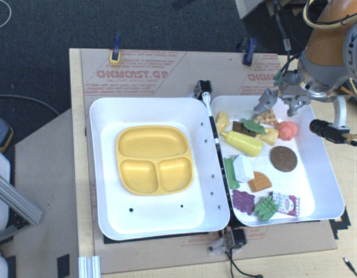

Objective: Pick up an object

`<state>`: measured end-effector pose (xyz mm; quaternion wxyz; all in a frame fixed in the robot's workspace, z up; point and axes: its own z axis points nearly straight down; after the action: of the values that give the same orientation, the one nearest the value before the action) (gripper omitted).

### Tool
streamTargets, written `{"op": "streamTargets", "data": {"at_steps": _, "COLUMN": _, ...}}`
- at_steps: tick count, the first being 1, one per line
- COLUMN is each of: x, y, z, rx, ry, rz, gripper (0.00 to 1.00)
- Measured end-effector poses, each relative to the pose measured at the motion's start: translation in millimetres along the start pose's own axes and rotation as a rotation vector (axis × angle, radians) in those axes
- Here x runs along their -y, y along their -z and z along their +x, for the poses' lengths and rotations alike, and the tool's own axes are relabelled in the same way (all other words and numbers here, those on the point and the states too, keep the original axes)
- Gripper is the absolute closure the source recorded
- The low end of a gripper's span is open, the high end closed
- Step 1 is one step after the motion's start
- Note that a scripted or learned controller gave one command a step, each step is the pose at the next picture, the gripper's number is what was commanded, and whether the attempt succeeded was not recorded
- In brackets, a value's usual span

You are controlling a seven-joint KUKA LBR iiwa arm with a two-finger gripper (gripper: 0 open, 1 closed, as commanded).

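Nearest the camera, at the front edge of the right-hand bin (332,187), lie a green toy (265,208), a purple one (243,201) and a small pink-and-white packet (287,204); behind them in that bin sit an orange wedge (260,182), a white block (243,168), a brown disc (283,158), a yellow bottle-shaped piece (244,143) and a red ball (288,130). None of these is lifted, so as far as can be judged the pick has not happened yet: choosing, closing on and raising 1 item are all left to do. Left of that bin, the other bin (103,172) carries a yellow tray (154,158) with 3 compartments. Over the back of the right-hand bin hangs the gripper (281,104), pointing downward, its 2 fingers spread apart with nothing between them. It sits just behind a small pile of food toys (261,124) and the red ball, which look like the nearest candidates. Its grey wrist and orange band rise toward the back right, beyond the bin's far corner.
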<state>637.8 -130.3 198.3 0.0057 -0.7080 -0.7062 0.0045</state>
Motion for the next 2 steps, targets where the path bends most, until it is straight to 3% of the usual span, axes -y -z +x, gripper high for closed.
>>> {"op": "streamTargets", "data": {"at_steps": 1, "x": -2.9, "y": 9.4, "z": 0.2, "rx": 0.002, "ry": 0.003, "rz": -0.015, "gripper": 0.00}}
{"op": "streamTargets", "data": {"at_steps": 2, "x": -1.4, "y": -39.2, "z": 1.3, "rx": 0.000, "ry": 0.003, "rz": -0.008, "gripper": 0.00}}
